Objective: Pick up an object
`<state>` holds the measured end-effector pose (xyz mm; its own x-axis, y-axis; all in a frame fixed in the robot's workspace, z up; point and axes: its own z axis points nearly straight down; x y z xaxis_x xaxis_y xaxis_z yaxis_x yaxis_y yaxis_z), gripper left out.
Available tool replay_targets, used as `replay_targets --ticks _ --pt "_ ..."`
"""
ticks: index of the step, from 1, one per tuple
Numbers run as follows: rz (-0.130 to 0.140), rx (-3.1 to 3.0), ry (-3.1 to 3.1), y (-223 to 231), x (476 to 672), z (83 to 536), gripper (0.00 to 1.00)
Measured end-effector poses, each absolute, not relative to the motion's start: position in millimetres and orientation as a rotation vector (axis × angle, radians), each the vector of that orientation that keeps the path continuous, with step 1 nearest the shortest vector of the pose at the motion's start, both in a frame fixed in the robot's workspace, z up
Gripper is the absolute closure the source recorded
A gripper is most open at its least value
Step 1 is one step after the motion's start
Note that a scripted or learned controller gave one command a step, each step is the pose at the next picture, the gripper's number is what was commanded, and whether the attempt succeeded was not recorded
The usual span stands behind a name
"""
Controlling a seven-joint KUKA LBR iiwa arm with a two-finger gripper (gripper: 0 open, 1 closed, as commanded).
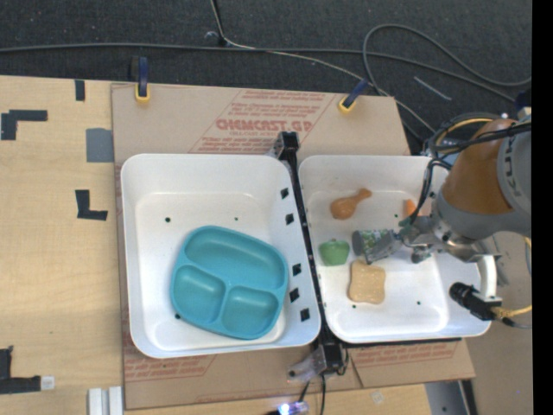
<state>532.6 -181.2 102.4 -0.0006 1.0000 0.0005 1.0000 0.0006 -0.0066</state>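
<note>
The right bin (pixel 432 318) holds a brown drumstick (pixel 350 203) at the back, a small green piece (pixel 333 252) near the divider, a slice of toast (pixel 367 284) toward the front, and a small orange item (pixel 409 207) partly hidden by the arm. My gripper (pixel 373 245) reaches in from the right and sits low in this bin. It is just right of the green piece and just behind the toast. Nothing is visibly held in it.
The left bin (pixel 147 188) contains a teal divided plate (pixel 229 281). A black divider (pixel 298 232) runs between the bins. The grey arm with its orange band (pixel 479 180) covers the right bin's right side. Cables lie on the dark surface behind.
</note>
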Motion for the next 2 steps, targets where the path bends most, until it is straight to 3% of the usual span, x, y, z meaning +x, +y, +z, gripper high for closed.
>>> replay_targets --ticks 1,2 --pt "0.003 -2.217 -2.222 -180.7 533.9 114.9 1.00" --pt "-0.004 -2.222 -2.226 -174.4 538.7 175.7 1.00"
